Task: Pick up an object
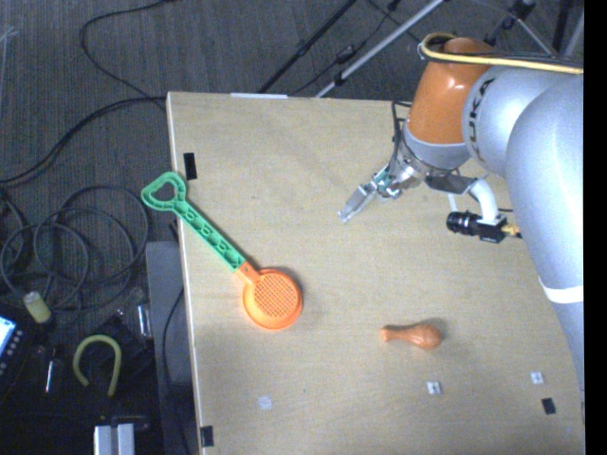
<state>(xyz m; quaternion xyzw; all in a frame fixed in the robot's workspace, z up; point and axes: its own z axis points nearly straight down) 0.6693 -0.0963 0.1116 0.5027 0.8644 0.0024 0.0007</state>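
- The bench shows as a pale wooden board seen from above at a slant, with dark carpet beyond its left and far edges.
- The arm comes in from the right of the view, grey, with its orange band above the wrist.
- The gripper points down and to the left over the upper middle of the board; its slim fingers lie close together, and from this angle I cannot tell whether they are spread or pressed together. Nothing is visible between them.
- A toy sieve lies flat on the left part of the bench: an orange mesh head toward the near side, with a green handle running up and to the left, ending in a loop that reaches the board's left edge.
- The sieve is well apart from the gripper, lower and to the left of it.
- A small orange pear-shaped object, perhaps a toy drumstick, lies on its side on the lower middle of the bench, its thin end pointing left. It is below the gripper and apart from it.
- A small black cylinder juts from the arm near the wrist.
- Black cables curl on the carpet at the left, and tripod legs cross the floor at the top.
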